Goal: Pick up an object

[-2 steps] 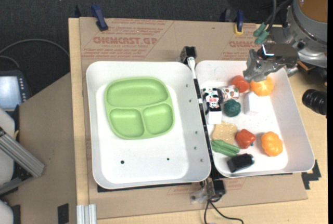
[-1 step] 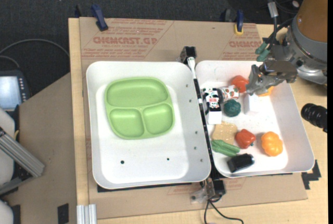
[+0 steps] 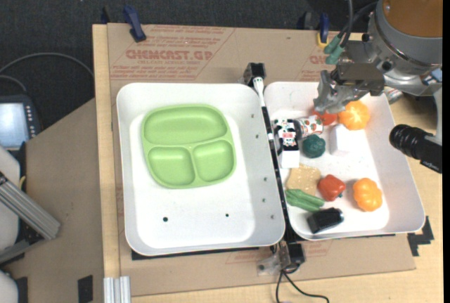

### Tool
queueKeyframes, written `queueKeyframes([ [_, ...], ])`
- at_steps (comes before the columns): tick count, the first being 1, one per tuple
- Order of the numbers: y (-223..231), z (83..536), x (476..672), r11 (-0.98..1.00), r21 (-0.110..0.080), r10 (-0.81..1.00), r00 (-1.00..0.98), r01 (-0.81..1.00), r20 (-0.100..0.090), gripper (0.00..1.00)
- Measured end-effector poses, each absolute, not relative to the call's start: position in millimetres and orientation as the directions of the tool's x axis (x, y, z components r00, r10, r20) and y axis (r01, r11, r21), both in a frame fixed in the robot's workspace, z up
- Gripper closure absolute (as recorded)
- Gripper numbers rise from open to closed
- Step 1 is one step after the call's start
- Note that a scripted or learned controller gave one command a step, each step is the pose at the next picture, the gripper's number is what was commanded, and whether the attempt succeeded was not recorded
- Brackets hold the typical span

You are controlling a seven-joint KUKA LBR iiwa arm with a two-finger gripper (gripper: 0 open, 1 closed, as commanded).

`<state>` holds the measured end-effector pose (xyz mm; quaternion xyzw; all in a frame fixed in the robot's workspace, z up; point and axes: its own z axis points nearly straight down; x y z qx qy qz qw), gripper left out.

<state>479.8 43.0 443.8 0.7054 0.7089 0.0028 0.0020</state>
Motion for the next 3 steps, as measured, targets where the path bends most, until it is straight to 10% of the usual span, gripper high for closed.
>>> queueKeyframes([
  [1,26.6,388.5,479.6,-0.003,-0.007,1.000,0.003,1.000,-0.001,1.00],
  [2,46.8,432.3,479.8,0.003,0.007,1.000,-0.003,1.000,0.001,1.00],
  [3,45.7,430.0,479.6,0.001,0.002,1.000,-0.001,1.000,0.000,0.00],
])
